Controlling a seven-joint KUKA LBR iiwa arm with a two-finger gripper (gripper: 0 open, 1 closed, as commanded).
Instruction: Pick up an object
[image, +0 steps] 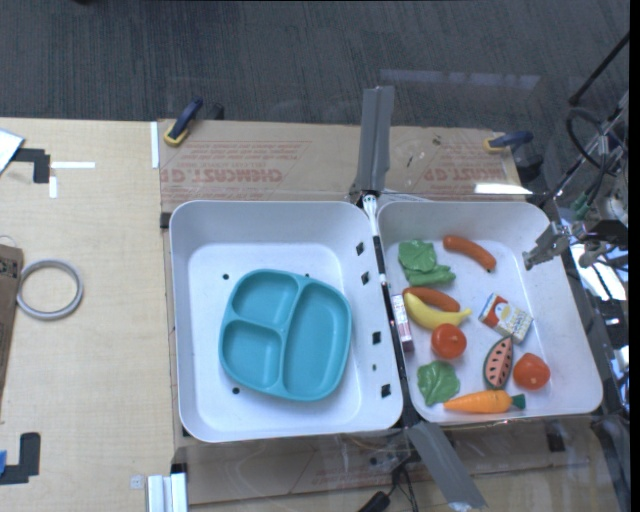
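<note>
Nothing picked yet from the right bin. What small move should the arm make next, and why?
Probably swing the end effector left and inward over the right bin, toward the sausage. It sits at the bin's right rim, above no item, and the sausage is the nearest toy, lying apart from the lettuce leaf with bare floor around it.

Two white bins sit side by side, the left bin and the right bin. One teal divided plate lies in the left. In the right I count two tomatoes, two lettuce leaves, one banana, one carrot, one watermelon slice, one small carton, two sausages. One tape roll lies outside.
</note>
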